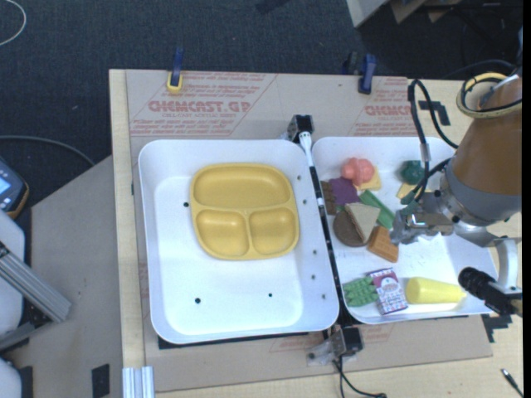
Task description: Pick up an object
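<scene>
The objects to pick from lie heaped in the right white plastic bin (431, 149), which sits touching the left white plastic bin (158, 222) along a shared rim. Taking the yellow 3-compartment plastic tray (245, 208) in the left bin as the landmark, every loose item lies to its right, past the rim. Nearest the tray is a dark brown block (339, 194) and a brown round piece (347, 232), with a beige wedge (363, 217) resting on that round piece. Further right are a pink rounded toy (358, 169), a green stick-shaped piece (378, 206), an orange textured block (382, 245) and a dark green lump (412, 171). Right of the tray and lower lie a light green ridged piece (359, 292), a small red and white carton (387, 292) and a yellow cylinder (434, 289). The 2-finger gripper (408, 225) hangs low over the right bin, just beside the orange textured block and the green stick-shaped piece. Whether its jaws stand apart or together cannot be told, and nothing is seen between them.
</scene>
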You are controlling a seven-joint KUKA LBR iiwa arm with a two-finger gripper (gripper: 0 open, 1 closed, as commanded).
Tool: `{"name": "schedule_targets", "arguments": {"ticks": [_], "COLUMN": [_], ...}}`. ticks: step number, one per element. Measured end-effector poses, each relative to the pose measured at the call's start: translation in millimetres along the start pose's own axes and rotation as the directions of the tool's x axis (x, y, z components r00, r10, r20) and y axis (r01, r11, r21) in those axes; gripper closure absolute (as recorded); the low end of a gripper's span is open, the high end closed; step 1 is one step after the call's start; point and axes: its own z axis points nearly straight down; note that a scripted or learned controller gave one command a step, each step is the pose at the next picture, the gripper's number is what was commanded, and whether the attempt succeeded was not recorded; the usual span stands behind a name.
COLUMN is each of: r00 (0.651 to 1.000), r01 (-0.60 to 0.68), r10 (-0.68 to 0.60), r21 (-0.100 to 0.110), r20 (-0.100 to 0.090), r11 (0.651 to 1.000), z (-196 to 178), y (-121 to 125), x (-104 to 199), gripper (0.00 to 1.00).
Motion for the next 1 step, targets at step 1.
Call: {"name": "schedule_targets", "arguments": {"ticks": [1], "r00": [1.000], "r01": [-0.001], "r10": [0.001], "r21": [-0.002], "r20": [0.000], "r11": [1.000], "z": [-0.8], "y": [-1.7], "x": [-0.4], "gripper": [1.00]}}
